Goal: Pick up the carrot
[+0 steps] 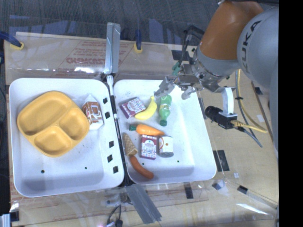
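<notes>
The orange carrot (148, 129) with a green tip lies near the middle of the right bin (199, 126), just above a red carton. My gripper (176, 88) hangs over the bin's upper part, above the green bottle (164, 108) and up and to the right of the carrot. Its two fingers stand apart with nothing between them.
Around the carrot in the right bin lie a yellow banana (147, 110), a red packet (132, 106), a red carton (148, 147), a small can (166, 146), a sausage (141, 169) and a cone (129, 144). The left bin (28, 174) holds a yellow divided plate (52, 122) and a small carton (93, 113).
</notes>
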